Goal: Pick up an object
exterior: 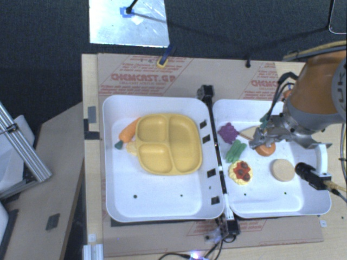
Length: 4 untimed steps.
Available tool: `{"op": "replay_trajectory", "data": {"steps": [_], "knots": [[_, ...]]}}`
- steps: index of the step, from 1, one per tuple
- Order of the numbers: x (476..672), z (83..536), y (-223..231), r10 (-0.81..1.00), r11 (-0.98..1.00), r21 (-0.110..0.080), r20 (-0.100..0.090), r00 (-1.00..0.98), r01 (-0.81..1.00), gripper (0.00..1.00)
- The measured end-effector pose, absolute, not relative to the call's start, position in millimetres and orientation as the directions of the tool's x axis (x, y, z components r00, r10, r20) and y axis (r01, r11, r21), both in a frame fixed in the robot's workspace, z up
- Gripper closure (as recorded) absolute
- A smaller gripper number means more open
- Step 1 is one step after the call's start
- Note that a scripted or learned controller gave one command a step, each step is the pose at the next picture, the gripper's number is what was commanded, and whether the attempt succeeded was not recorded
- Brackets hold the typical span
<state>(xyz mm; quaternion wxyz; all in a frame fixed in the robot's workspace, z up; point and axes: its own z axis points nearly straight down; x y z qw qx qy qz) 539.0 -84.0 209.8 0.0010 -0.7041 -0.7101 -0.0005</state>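
My gripper (262, 142) hangs low in the right bin (271, 207), reaching in from the right. Right below its tip lies an orange round piece (266, 150), partly covered by the gripper. Whether the tip touches that piece I cannot tell. To the left of the gripper are a purple grape bunch (228, 132), a green piece (235, 151) and a pale wedge (248, 132). A yellow toy with red spots (241, 172) lies in front of the gripper, and a beige round disc (283, 170) sits to the front right.
The left bin (116, 199) holds a yellow divided plate (165, 144) with an orange carrot (128, 131) at its left edge. A black-clipped divider (214, 145) separates the bins. The grey arm with its orange band (320, 88) overhangs the right bin's far right.
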Motion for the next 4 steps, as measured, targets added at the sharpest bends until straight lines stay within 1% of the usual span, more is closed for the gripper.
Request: {"op": "replay_trajectory", "data": {"steps": [1,2,3,4], "knots": [[527.1,205,-28,1.000,0.009,-0.001,0.002,-0.009,1.000,1.00],[510.5,216,33,1.000,0.011,0.000,0.003,-0.011,1.000,1.00],[483.0,223,77,1.000,0.010,-0.001,0.003,-0.010,1.000,1.00],[492.2,233,66,1.000,0.001,0.001,0.000,-0.001,1.000,1.00]]}}
